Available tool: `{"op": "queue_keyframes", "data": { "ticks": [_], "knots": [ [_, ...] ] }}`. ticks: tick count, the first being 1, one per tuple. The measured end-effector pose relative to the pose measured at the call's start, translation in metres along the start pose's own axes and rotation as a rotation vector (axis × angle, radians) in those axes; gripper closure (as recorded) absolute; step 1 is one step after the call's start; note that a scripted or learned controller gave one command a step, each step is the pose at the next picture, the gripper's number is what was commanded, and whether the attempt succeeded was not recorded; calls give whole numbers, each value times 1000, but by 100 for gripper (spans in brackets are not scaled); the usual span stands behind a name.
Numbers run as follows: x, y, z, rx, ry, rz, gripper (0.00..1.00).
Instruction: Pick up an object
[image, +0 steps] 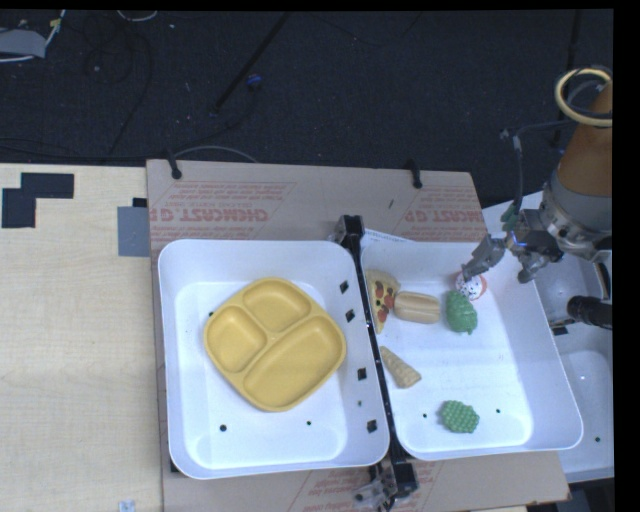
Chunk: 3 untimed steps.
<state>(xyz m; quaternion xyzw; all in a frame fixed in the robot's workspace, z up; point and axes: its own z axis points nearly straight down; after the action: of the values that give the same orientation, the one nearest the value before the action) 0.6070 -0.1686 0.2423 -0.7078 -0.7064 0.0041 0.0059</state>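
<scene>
The right bin holds several toy foods. A small white and orange piece lies near its far edge, touching a green leafy piece. A tan roll and a pizza-like slice lie to their left. A tan wedge and a bumpy green piece sit nearer the front. My gripper hangs over the bin's far right corner, open, with its left fingertip just above the white and orange piece. Nothing is between the fingers.
The left bin holds a yellow divided plate. A black divider runs between the bins. Cardboard lies under both bins. The arm's wrist rises at the right edge.
</scene>
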Motion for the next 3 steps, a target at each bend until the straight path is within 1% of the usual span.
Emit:
{"op": "queue_keyframes", "data": {
  "ticks": [1,2,3],
  "knots": [
    [0,2,-7,-13,-3,-2,0],
    [3,0,57,-5,0,-2,0],
    [-1,-5,103,-8,-1,-2,0]
  ]
}}
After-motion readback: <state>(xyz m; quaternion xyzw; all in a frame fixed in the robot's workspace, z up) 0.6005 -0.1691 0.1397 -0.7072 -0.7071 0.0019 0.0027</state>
